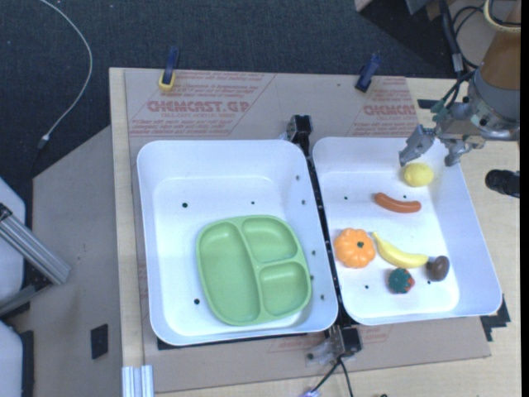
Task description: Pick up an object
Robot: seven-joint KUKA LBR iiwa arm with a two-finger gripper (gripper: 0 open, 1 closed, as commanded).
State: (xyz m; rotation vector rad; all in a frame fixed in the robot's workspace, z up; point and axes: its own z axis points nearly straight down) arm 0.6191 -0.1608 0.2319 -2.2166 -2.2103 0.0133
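While the pincer gapes, the lemon lies roundish.

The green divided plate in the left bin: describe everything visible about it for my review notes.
The green divided plate is a pale green tray with rounded corners and what looks like smooth, matte plastic. Raised ridges split it into three compartments: one long section along its left side and two smaller ones on its right. It lies flat, right side up, turned slightly askew, on the floor of the left bin, toward the near right corner. Nothing lies in its compartments, and nothing but the bin touches it.
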